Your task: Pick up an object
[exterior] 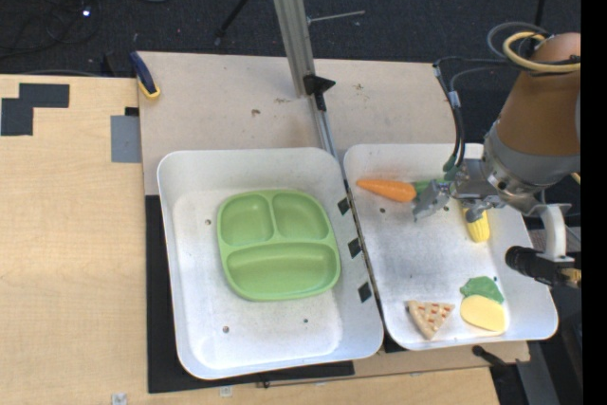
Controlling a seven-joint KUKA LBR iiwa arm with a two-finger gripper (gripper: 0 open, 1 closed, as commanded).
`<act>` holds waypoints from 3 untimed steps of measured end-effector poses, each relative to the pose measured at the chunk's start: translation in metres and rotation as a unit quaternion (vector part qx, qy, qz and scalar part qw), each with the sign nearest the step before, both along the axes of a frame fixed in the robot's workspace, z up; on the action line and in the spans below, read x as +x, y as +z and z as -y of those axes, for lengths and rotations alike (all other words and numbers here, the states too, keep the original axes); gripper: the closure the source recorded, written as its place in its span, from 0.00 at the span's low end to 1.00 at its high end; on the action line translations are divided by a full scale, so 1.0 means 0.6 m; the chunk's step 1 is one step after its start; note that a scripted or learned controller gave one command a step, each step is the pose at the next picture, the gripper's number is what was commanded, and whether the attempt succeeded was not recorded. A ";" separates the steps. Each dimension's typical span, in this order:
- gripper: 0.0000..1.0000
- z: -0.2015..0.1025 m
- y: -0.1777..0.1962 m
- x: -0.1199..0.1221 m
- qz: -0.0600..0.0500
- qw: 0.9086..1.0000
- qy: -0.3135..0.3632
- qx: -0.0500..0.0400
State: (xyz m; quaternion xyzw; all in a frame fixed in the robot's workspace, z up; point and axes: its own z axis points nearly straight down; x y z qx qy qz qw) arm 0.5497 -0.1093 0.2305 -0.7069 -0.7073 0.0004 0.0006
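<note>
An orange toy carrot [386, 190] lies at the far left of the right bin [408, 270], its green top pointing right. My gripper [429, 202] hangs low just to the right of the carrot's leafy end, close to it or touching it. A small yellow corn cob [478, 225] lies to the right of the gripper, partly under the wrist. Near the bin's front edge lie a pizza slice [429, 317] and a yellow fruit with a green leaf [484, 308].
The left bin [190, 299] holds a green divided plate [278, 243]. A metal post [292, 24] rises behind the two bins. The arm's grey and orange body [536, 123] stands over the right bin's far right side.
</note>
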 end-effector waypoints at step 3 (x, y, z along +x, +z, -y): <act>0.00 -0.006 -0.232 -0.003 0.000 1.000 0.000 0.001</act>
